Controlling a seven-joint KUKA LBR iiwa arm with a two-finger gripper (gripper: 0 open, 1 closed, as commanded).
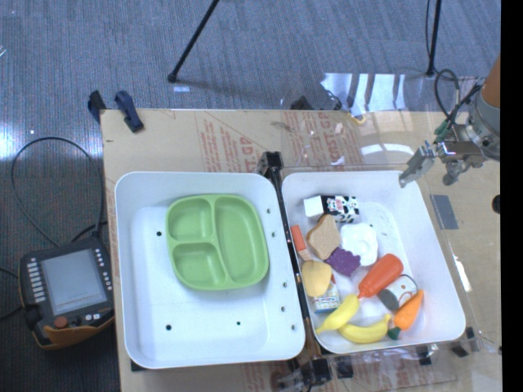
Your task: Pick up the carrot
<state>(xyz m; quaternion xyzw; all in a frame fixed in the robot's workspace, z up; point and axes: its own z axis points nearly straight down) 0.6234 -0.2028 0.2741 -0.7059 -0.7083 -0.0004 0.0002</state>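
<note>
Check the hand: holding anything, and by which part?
Nothing is held. The hand hovers above the right bin's far right corner with nothing between its fingers. The carrot lies in that bin's near right corner, untouched.

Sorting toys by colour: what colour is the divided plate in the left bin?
Light green; the divided plate shows clearly in the camera view.

We look down from one fixed camera above the bench (204, 137), tilted so the floor (245, 39) beyond fills the top of our view. Both bins sit whole before us, the left bin (131, 219) and right bin (433, 251), while the arm (482, 129) enters at right.
</note>
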